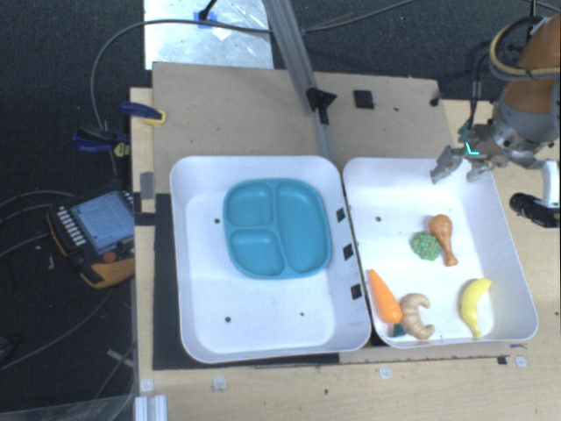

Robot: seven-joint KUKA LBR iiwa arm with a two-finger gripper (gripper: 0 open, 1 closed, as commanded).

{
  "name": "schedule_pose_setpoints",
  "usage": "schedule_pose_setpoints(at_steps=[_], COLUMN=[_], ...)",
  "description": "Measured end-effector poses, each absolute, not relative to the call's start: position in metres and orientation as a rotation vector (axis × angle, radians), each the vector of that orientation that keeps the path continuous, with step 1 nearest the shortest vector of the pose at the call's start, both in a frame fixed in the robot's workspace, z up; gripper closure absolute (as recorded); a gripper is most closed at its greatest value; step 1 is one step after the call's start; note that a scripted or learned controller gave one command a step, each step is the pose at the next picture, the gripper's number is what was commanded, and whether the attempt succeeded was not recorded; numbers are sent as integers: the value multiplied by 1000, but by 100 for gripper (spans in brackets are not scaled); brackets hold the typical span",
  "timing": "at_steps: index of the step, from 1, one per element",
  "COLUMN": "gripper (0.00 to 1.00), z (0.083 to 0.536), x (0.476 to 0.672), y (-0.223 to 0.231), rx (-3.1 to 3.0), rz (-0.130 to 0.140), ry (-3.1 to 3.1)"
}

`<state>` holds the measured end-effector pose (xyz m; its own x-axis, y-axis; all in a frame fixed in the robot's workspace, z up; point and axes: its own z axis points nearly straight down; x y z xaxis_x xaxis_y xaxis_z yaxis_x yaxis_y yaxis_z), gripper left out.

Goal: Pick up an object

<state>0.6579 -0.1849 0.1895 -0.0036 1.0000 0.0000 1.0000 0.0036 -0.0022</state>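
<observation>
The things to pick from lie in the right bin [504, 226]: a drumstick [443, 237] touching a green broccoli piece [426, 247] near the middle, and along the near edge a carrot [384, 295], a tan curled piece [418, 314] just beside it, and a banana [474, 304] toward the right corner. None of them is lifted or between fingers, so the task looks barely begun; choosing a thing, descending on it, closing and raising it are all left. The claw [463, 165] hangs over the far right corner of that bin, well apart from the food, its two fingers spread and holding nothing. The nearest thing to it is the drumstick, a likely first target by my guess. The left bin [263, 331] holds a blue divided plate [278, 228], each compartment bare. Both bins sit on a brown board over the worktop [228, 112]. Beyond it the floor is dark, with cables, a blue clamp [140, 112] at the left edge, a small handheld controller [96, 231], and a slanted metal pole [289, 33] at the back.
</observation>
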Motion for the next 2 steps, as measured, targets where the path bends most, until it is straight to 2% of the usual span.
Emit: schedule_pose_setpoints(at_steps=[1, 2], gripper=[0, 0], z=[192, 151], x=[659, 661], y=[-185, -183], rx=[-2218, -2214], rz=[-1, 1], ry=[-2228, -2230])
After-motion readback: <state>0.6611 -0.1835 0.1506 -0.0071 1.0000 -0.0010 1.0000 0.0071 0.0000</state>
